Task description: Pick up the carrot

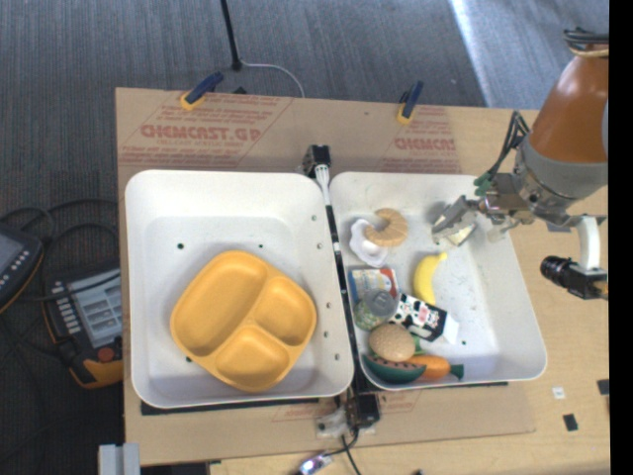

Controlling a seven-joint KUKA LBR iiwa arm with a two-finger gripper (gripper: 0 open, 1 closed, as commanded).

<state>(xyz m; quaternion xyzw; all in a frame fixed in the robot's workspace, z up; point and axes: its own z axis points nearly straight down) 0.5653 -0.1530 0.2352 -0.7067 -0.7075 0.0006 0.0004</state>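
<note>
The open, empty gripper [453, 221] hovers near the right bin's [514, 305] far edge; the approach must reach the carrot [432, 367] at its near edge.

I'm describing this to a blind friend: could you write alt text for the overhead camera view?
A robot arm reaches in from the right, its hand over the upper part of the right white bin, far from the carrot at that bin's bottom edge. The bin also holds a banana, a doughnut and other toys; the left bin holds a yellow divided plate.
</note>
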